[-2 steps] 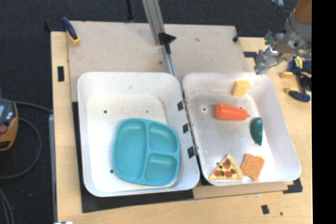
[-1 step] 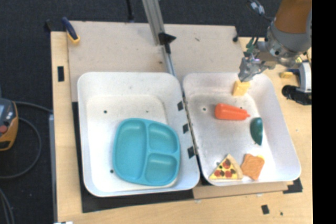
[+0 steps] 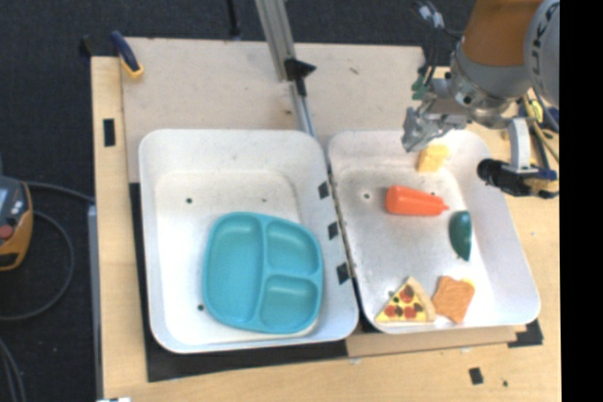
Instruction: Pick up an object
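Yellow catches our eye first: a small yellow block lies at the far edge of the right bin, and our gripper hangs just above it, at its far-left side. We cannot tell from here how the jaws stand. We see nothing held between them, so we judge the step to be the approach, with the grasp not yet made. Nearby in the same bin lie an orange carrot, a green piece, a pizza slice and a toast-coloured piece. A blue tray sits in the left bin. Next, we think, comes centring over the block and descending squarely, since the bin wall stands close behind it.
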